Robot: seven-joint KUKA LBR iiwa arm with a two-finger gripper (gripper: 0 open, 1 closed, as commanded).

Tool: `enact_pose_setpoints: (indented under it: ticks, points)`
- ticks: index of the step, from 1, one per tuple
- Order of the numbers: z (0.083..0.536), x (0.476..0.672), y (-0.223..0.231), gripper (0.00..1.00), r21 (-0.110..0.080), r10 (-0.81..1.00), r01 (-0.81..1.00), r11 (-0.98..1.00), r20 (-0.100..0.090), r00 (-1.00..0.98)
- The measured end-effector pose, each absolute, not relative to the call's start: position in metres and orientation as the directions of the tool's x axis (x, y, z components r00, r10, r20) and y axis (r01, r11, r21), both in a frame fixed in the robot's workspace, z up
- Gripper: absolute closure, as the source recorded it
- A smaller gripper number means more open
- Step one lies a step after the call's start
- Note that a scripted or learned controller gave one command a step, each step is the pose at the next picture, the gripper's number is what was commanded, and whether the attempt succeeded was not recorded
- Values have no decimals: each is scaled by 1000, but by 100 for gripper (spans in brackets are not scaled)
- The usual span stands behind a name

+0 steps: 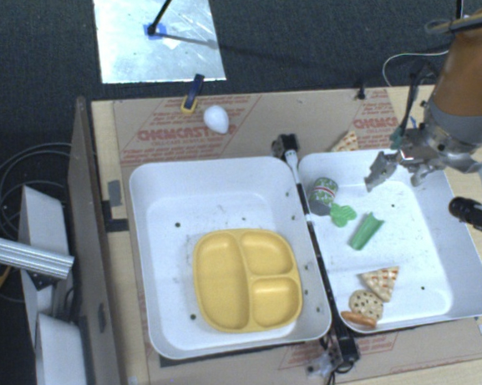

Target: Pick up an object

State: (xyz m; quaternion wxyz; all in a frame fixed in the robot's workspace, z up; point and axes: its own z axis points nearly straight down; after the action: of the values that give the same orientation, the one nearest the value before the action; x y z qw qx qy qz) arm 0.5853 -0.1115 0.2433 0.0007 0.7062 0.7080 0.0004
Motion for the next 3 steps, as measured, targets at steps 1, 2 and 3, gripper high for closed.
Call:
enact_pose_setpoints:
  ticks: [1, 2, 3]
  points:
    - [120, 591, -120, 0, -2, 1000, 1000, 1, 1, -1]
    - [85, 559, -84, 0, 3, 1000, 1000, 4, -2, -4]
    - [98, 563, -87, 100, 11, 1000, 1000, 2, -4, -2]
